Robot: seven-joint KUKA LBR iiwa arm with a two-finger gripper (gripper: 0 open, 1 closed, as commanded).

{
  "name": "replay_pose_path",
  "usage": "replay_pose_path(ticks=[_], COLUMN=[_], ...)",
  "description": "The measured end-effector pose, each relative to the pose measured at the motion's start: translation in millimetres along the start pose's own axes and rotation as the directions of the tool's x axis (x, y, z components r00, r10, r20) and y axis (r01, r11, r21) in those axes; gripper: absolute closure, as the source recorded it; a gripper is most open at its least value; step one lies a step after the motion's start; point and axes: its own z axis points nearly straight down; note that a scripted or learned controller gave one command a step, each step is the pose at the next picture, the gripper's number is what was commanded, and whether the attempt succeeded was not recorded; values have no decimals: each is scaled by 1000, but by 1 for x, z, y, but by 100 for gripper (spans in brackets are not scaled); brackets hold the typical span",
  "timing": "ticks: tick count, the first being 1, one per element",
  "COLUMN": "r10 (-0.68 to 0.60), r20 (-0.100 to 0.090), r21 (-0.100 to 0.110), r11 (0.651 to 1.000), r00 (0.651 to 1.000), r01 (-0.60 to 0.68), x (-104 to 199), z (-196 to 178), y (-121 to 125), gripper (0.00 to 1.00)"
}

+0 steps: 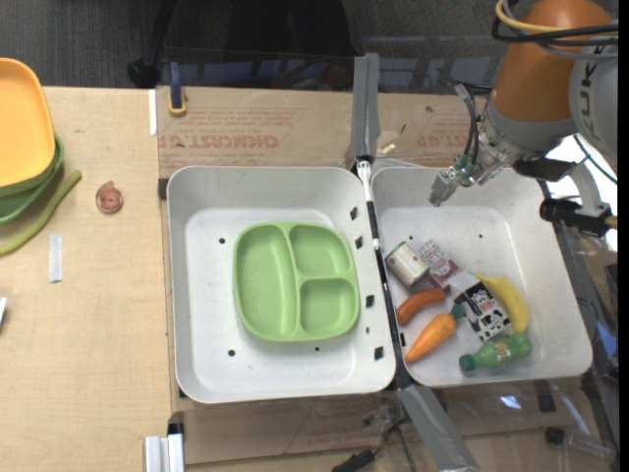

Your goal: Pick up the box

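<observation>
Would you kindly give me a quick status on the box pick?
Gripper above right bin's far left corner, nothing held. Box untouched on bin floor, left side. Packet and carrot crowd the box.

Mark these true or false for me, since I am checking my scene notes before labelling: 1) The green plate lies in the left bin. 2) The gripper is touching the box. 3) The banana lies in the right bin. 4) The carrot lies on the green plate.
1) True: the green plate lies in the left bin.
2) False: the gripper hangs over the far part of the right bin, apart from the box.
3) True: the banana lies there.
4) False: the carrot lies in the right bin.
</observation>
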Motion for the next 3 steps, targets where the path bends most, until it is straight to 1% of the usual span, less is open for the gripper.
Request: replay_pose_path(ticks=[1, 2, 3], r10=[-103, -147, 45], r20=[-1, -2, 0], r21=[2, 1, 0], r11=[995, 989, 999], r00=[995, 989, 999], r01=[103, 147, -45], x=[53, 58, 70], z=[17, 17, -46], y=[-11, -79, -3], gripper=[100, 100, 100])
